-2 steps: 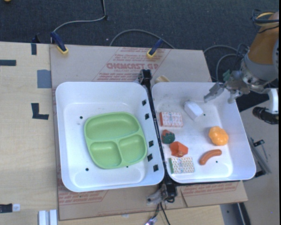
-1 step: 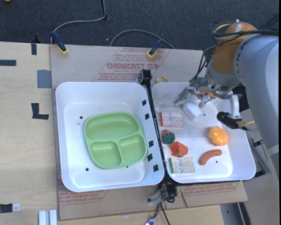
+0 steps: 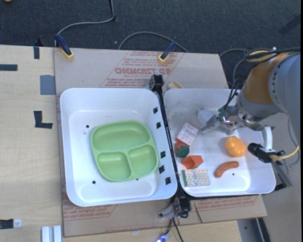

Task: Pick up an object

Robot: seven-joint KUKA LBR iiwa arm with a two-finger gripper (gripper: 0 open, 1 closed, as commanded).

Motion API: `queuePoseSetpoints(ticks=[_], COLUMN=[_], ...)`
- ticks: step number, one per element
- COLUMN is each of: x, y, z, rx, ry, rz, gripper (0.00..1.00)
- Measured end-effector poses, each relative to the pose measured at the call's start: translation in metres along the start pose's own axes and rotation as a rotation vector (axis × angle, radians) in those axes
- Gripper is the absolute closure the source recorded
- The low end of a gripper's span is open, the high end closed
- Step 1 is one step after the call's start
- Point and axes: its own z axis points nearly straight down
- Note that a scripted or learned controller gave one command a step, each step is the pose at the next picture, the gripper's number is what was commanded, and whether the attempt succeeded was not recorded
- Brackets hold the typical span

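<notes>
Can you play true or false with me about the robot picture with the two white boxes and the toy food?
1. The green tray lies in the left bin. True.
2. The orange ball sits on the green tray. False: it lies in the right bin, near the arm.
3. The toy sausage lies in the right bin. True.
4. The tool hangs over the left bin. False: it is over the right bin, above the ball.
5. The green tray has three compartments. True.
6. The tool is carrying the toy sausage. False: the sausage lies on the bin floor, apart from the tool.
</notes>
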Motion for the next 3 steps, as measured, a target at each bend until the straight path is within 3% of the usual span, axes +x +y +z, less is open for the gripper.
queuePoseSetpoints(ticks=[1, 2, 3], x=[-0.033, -0.003, -0.002], y=[-0.062, -0.113, -0.112], z=[-0.004, 0.0, -0.01], rx=[0.003, -0.002, -0.002], ry=[0.001, 0.0, 0.001], rz=[0.001, 0.001, 0.001], gripper=[0.0, 0.0, 1.0])
